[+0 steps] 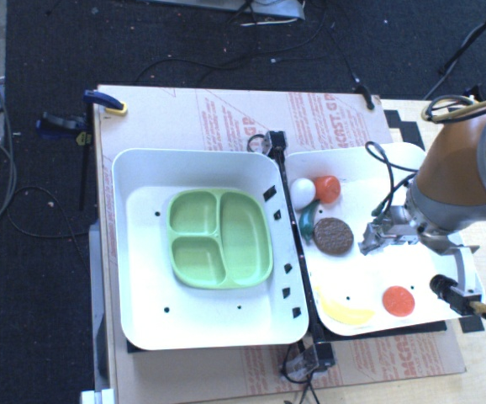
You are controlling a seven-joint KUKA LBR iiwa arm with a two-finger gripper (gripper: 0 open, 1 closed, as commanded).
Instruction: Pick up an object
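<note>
Camera view: arm [466, 175] reaches into the right bin [356, 162], gripper [379, 238] low over the floor, brown cookie [334, 236] just to its left.

Going big to small: left bin [142, 310] carries the green divided plate [220, 237]; right bin carries the small stuff. The arm comes in from the right and hangs above that bin's middle. Nearest target is the cookie, flat and round, so no long axis to line up with; it sits just beside the gripper on its left, apart from it, not between anything. I judge a short sideways shift is what the pick turns on. Yellow banana [346, 312] lies along the near edge, red disc [398, 300] beside it, white egg [302, 192] and orange ball [328, 188] at the far left. Whether the gripper is parted or closed, I cannot tell; nothing shows in its grasp.
</note>
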